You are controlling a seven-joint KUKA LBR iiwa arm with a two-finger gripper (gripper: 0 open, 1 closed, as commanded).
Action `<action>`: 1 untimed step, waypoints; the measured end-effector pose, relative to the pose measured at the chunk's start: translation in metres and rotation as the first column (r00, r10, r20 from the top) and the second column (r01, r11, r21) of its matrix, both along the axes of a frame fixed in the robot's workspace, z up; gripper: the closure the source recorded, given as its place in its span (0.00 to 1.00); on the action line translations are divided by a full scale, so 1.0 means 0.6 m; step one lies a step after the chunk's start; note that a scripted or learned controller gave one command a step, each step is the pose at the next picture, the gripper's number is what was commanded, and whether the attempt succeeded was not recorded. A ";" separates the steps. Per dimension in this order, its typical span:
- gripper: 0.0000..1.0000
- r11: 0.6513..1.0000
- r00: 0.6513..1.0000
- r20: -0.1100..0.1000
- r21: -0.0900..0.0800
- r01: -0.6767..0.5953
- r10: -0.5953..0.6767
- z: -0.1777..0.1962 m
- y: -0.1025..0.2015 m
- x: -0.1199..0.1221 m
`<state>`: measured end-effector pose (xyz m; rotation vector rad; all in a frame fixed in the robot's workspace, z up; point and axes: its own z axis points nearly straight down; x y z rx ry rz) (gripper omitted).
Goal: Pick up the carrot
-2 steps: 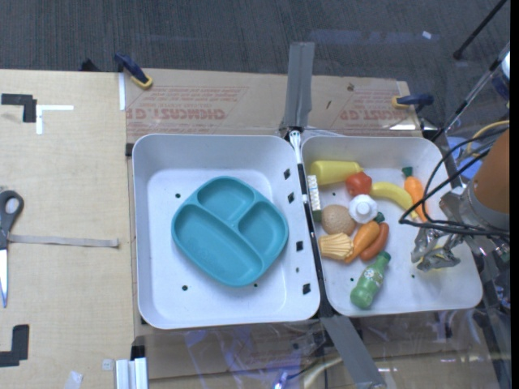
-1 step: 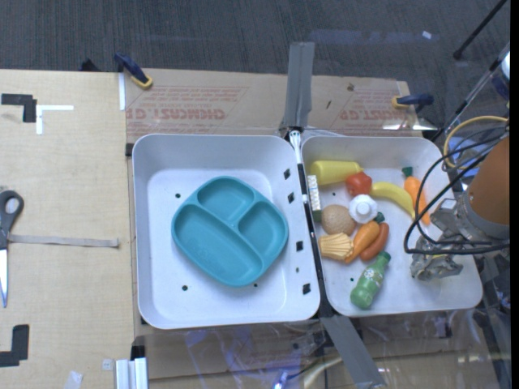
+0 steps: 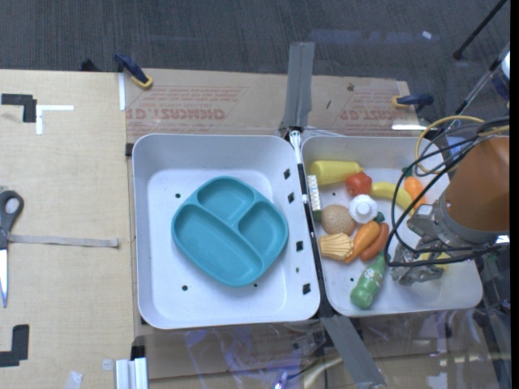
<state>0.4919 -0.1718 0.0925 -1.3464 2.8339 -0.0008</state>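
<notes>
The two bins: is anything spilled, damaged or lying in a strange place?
Nothing stands out. The toy foods, the carrot among them, lie together inside the right bin, and the blue plate sits flat in the left bin.

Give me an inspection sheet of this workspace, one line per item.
Surface: two white bins; left bin holds a blue divided plate.
Job's things: carrot in right bin, lying among the toy food.
Clutter: green bottle, yellow corn, tomato, bread.
Grippers: gripper low in right bin, right of the carrot.
Cables: black and yellow cables loop over the arm.
Surroundings: scissors on bench, blue clamps.
</notes>
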 end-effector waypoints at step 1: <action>1.00 0.994 0.994 0.003 0.001 0.109 -0.109 0.076 0.048 0.022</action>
